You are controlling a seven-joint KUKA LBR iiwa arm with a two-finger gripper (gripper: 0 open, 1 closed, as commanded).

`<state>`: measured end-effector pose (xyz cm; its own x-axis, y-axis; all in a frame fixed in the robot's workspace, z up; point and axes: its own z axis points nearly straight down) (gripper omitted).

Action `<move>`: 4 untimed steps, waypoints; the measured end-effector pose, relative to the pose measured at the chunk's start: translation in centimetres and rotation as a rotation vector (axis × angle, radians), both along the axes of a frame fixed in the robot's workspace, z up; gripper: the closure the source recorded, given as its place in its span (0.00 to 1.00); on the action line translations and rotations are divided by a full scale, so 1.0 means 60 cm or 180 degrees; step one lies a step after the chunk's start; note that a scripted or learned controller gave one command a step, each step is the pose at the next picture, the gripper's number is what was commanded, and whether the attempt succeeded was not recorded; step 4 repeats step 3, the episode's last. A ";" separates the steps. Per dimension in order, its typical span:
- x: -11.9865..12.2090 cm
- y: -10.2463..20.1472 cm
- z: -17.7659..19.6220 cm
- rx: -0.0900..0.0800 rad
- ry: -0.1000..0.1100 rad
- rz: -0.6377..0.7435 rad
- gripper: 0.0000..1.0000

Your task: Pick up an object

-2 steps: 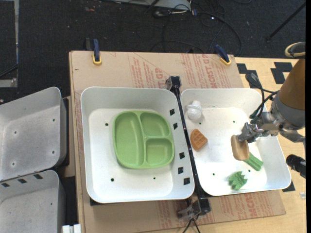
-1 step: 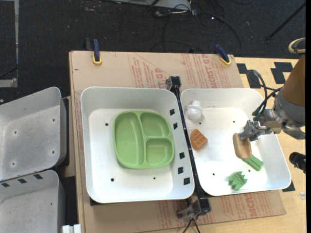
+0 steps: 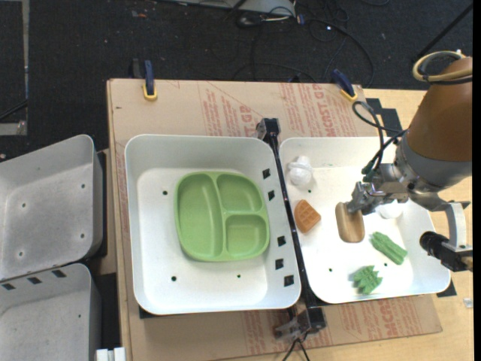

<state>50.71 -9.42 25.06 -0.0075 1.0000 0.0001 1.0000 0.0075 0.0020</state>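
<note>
The fingers [image 3: 359, 205] hang low over the right bin [image 3: 331, 277], right at the upper end of a tan, rounded oblong object [image 3: 349, 224] that looks like a bread roll or a small wooden piece. Whether they are spread or closed cannot be told: the wrist block hides the tips from above, and nothing is plainly seen between them. The tan object lies flat on the bin floor, its long axis running roughly up and down the view, touching or just under the fingers.

Judging by its look, it is light, fairly stiff and smooth, with rounded sides that could slip out of a narrow pinch. The best hold is probably across its short width near the middle, not at the tapered end where the fingers now sit.

Just to its left lies an orange waffle-like piece [image 3: 307, 215], and above that a white crumpled object [image 3: 301, 171] near the divider. To the lower right are a green ridged piece [image 3: 389, 248] and a green leafy piece [image 3: 367, 278], both apart from the tan one, so a grasp there has room.

Further out, the left bin [image 3: 150, 277] holds a green sectioned plate [image 3: 223, 216], and both bins rest on the cardboard-covered bench [image 3: 195, 100].
</note>
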 end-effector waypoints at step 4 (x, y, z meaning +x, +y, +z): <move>0.014 0.248 -0.037 0.0000 0.0011 -0.0003 1.00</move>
